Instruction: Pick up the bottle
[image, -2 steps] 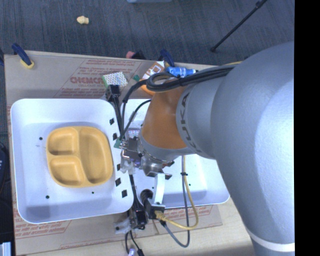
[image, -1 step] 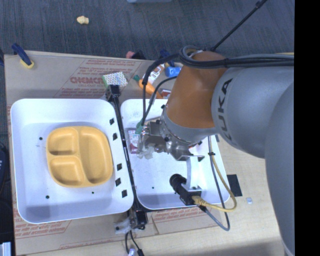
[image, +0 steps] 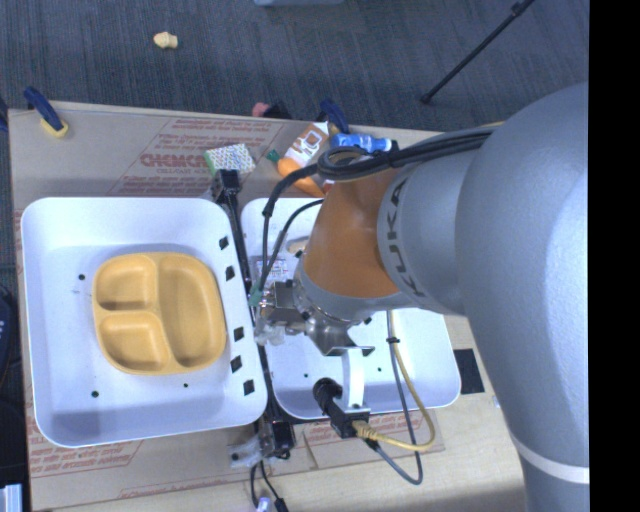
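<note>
**Camera view.** The grey, orange-banded arm (image: 350, 240) hangs wrist-down over the right white bin (image: 440, 370), presumably to work its floor, and hides most of it. Whether the gripper (image: 288, 318) is open or closed cannot be told. An orange-and-white plastic bottle (image: 303, 150), apparently the target, lies past the bin's far rim, partly covered. A yellow divided plate (image: 158, 310) rests in the left white bin (image: 50, 300).
</note>
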